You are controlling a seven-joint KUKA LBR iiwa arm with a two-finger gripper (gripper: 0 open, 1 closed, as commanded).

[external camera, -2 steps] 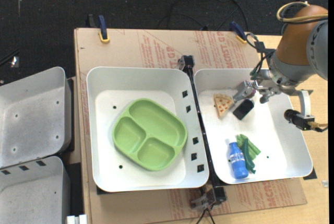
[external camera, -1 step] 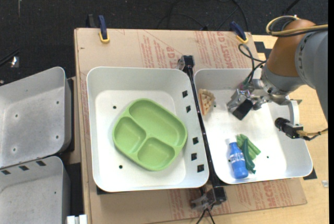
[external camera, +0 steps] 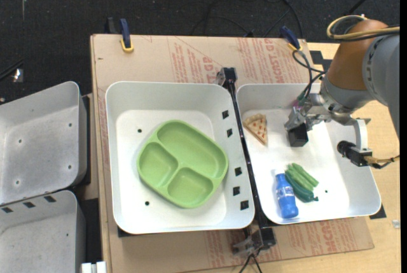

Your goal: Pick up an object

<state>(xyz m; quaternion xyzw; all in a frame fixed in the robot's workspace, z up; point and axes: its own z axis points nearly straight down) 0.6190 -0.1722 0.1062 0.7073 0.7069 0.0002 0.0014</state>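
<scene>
You have three candidates in the right-hand shallow white bin (external camera: 362, 198), and nothing is lifted yet. The tan waffle-textured pizza-slice toy (external camera: 257, 128) lies at about ten o'clock in that bin, just beside the black divider between the bins. The blue plastic bottle (external camera: 286, 195) lies on its side at about six o'clock, with the dark green pea-pod toy (external camera: 301, 181) touching or nearly touching it on its three o'clock side. The left white bin (external camera: 121, 138) carries a light green compartment plate (external camera: 183, 163) with three wells; leave that alone.

The hand (external camera: 297, 133) hangs below the grey arm with its orange band (external camera: 351, 58), over bare bin floor near the centre of the right bin, at about three o'clock from the pizza slice and twelve o'clock from the bottle. From this slanted view you cannot tell whether its fingers are wide or narrow, and nothing shows between them, so treat it as empty.

To do this step well, choose one target before descending. The pizza slice looks the cleanest: it lies apart from the others, though it is flat, so you would need to come down low and straddle its narrow width. The bottle gives more height to close on, but the pea pod crowding it could get caught in the grasp. Centre over your target, align the fingers across its short axis, then descend straight.
</scene>
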